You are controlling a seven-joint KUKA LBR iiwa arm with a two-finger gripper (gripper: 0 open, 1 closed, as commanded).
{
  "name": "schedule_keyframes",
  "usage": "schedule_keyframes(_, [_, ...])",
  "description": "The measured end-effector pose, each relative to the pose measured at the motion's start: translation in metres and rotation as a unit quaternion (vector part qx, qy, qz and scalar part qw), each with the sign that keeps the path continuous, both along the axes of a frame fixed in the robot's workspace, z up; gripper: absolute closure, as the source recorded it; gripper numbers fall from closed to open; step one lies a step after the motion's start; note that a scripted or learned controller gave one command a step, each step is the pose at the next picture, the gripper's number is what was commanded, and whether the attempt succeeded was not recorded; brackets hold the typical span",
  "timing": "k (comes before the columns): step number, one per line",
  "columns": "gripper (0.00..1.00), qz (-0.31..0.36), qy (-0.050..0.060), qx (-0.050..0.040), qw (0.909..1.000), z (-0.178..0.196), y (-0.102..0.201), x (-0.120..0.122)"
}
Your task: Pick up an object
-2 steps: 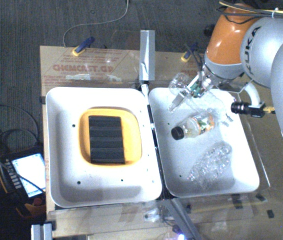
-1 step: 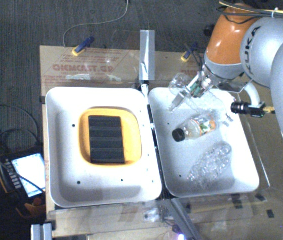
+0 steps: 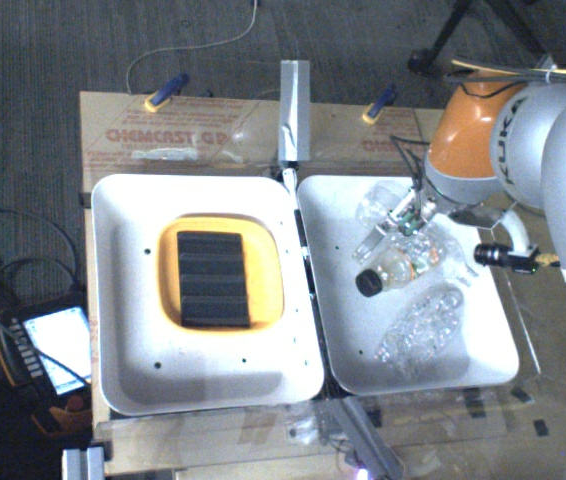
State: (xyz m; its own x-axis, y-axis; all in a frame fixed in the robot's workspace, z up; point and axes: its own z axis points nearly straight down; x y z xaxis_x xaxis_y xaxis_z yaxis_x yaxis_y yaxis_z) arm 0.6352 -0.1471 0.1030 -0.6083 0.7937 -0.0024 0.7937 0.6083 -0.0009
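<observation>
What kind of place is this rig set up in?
Likely a robotics lab test cell, not a home or shop: two white bins on a taped cardboard sheet, loose cables on carpet, and a stand's legs behind.

Readable lettering: one printed board and one arm marking.

Red capitals reading "CHEMCAST", followed by letters that look like "GP", run along the brown protective sheet behind the bins; similar red print farther right is too blurred to read. Dark letters "KUK" stand on the robot arm's grey casing, cut off at its edge.
</observation>
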Motion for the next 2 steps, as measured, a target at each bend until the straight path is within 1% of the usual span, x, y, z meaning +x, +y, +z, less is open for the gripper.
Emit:
schedule_keyframes(1, [0.00, -0.090, -0.012, -0.0001, 0.9959, -0.0064, -0.0379, -0.0262])
schedule_keyframes(2, [1.00, -0.089, -0.013, 0.0007, 0.9959, 0.0035, -0.0364, -0.0250])
